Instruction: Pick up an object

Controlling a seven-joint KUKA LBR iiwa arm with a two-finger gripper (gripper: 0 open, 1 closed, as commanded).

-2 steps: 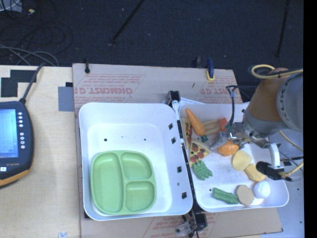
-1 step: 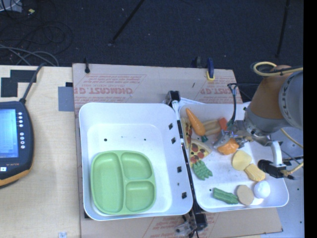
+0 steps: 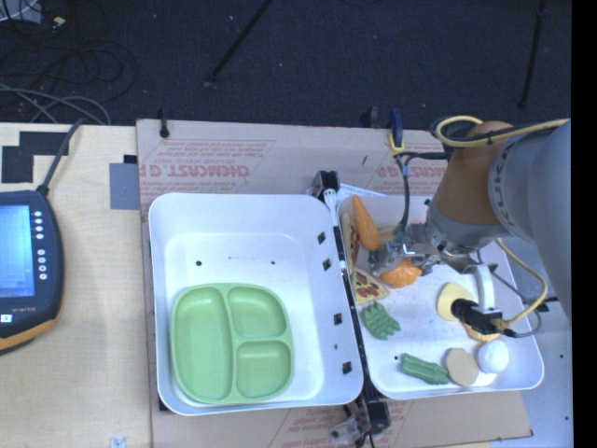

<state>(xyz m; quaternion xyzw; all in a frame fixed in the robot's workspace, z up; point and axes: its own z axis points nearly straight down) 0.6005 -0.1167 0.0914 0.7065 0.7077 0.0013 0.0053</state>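
Camera view: the gripper (image 3: 403, 255) is seen low in the right bin (image 3: 522, 376), at an orange object (image 3: 402, 274) beside a carrot (image 3: 365, 224). Whether the object is held cannot be told. A green divided plate (image 3: 231, 343) is noted in the left bin (image 3: 233, 222). A green toy (image 3: 424, 370) lies near the front wall.

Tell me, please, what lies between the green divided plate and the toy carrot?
In the camera view, the two bins' adjoining rims separate the green divided plate from the toy carrot; otherwise just bare white bin floor.
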